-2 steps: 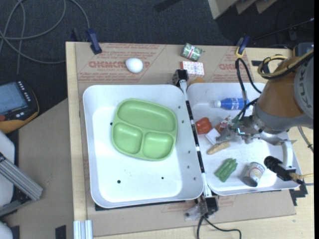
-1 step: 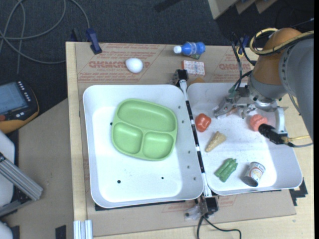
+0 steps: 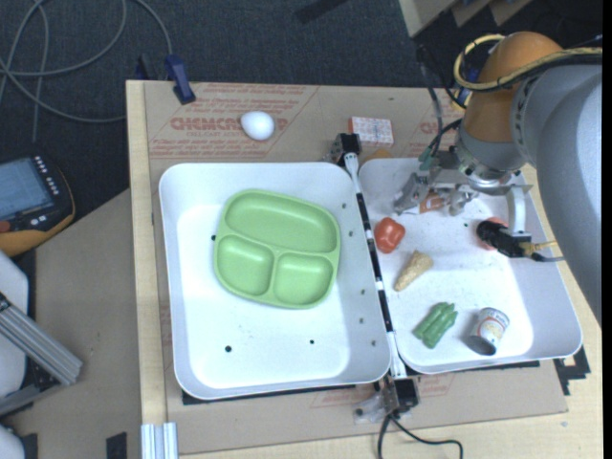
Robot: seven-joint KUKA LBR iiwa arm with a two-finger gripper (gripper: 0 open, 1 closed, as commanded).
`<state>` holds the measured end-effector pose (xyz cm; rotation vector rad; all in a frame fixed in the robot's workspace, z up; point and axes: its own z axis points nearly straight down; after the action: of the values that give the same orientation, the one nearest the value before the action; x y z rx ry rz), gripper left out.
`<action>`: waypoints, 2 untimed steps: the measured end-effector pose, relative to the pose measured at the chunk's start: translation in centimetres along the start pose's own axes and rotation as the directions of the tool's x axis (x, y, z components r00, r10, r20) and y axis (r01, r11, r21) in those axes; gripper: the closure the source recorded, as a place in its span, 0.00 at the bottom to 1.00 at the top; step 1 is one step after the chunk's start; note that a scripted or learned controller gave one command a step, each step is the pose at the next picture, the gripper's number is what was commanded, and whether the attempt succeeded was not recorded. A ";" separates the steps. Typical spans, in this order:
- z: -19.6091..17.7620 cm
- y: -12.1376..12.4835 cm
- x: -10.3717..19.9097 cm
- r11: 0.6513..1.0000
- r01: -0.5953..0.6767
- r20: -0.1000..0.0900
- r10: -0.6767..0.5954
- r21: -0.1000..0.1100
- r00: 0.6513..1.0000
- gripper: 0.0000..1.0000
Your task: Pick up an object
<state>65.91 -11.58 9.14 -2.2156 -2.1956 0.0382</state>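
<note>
gripper (image 3: 432, 194) over right bin (image 3: 559, 306) | tomato (image 3: 388, 235), cone (image 3: 411, 270) nearby

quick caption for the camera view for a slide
Gripper low at the far end of the right bin, near a red toy; green divided plate in the left bin.

A robotics lab: two shallow white plastic bins (image 3: 191, 352) sit on a printed cardboard-covered bench (image 3: 287, 103). Left of the bins, grey cables (image 3: 57, 27) loop over dark carpet beside a black handheld control pendant (image 3: 29, 194).
</note>
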 end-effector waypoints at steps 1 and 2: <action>0.8 0.0 -1.6 1.000 0.003 -0.012 -0.003 0.009 1.000 0.00; 0.9 0.1 -2.7 1.000 0.004 -0.012 -0.003 0.006 1.000 0.00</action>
<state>65.94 -14.32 8.26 -2.2029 -2.1903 0.0324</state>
